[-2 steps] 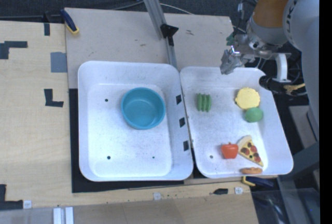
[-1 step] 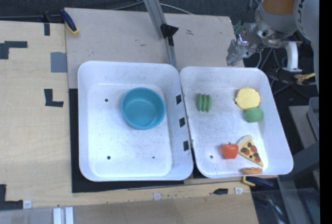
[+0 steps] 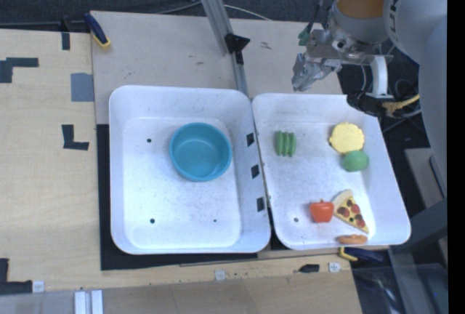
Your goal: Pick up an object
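Approach step — nothing picked up yet.
The gripper [image 3: 305, 78] hovered above the right bin's [image 3: 385, 160] far edge, grip unreadable — next, descend onto a toy.

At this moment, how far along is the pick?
Done: nothing yet looks lifted. The bowl sits in the left bin; the green pods, corn, lime, tomato and pizza slice lie in the right bin. In hand: the claw hovers above the right bin's far edge, nothing visible between its fingers. Left: descend, grasp, lift.
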Motion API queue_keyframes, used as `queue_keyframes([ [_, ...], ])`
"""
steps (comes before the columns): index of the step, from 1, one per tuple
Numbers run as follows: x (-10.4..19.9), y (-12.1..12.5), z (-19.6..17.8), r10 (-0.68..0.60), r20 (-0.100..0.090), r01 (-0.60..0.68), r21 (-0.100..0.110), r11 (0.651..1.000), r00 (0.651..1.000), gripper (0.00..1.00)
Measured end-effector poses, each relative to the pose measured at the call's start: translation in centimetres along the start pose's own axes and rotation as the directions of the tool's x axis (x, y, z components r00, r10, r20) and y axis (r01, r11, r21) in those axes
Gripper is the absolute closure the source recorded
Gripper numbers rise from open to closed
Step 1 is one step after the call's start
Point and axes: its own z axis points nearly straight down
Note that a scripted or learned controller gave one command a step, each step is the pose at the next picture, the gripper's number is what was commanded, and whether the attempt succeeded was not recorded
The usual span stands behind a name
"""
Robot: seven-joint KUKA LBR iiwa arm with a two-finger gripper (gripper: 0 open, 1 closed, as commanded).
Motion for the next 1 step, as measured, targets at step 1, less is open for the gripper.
queue_keyframes([
  [1, 4.76, 0.03, 1.98, 0.0, 0.0, 0.0, 0.002, 1.0, 1.0, 1.0],
])
